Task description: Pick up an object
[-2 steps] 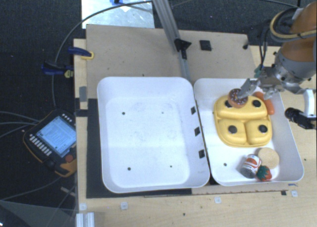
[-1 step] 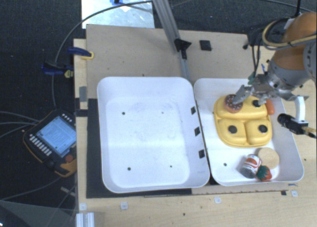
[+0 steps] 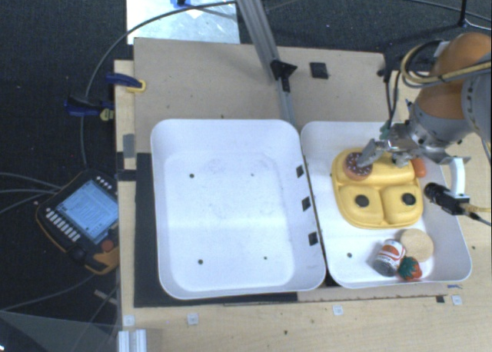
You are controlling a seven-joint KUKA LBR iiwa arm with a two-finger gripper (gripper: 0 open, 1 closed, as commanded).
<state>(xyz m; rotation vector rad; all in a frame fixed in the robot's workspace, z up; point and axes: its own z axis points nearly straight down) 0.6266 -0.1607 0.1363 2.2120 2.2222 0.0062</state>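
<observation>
The donut (image 3: 356, 164), a small pinkish ring, sits on the far left corner of the yellow tray (image 3: 378, 200) in the right bin (image 3: 330, 266), and it is the thing nearest my reach, so I take it as my target. My gripper (image 3: 370, 154) is down at it, its tip just beside or touching the ring on its right side. Whether my gripper is apart or together I cannot tell; from this height it reads as one grey wedge against the tray. I see nothing lifted, so I judge the task barely begun: the approach looks made, while the grasp and the lift are left to do.

Other candidates lie in the same bin. A can (image 3: 388, 255) rests on its side at the near edge, a tan disc (image 3: 417, 243) just right of it, and a small red and green piece (image 3: 410, 267) touches the can's near side. Something orange (image 3: 419, 167) peeks out by my wrist, mostly covered by the arm, and I cannot name it. The left bin (image 3: 165, 189) holds nothing I would go for.

My arm covers the far right corner of the right bin, so whatever may be there is hidden. Contact with the donut is also too small to judge.
</observation>
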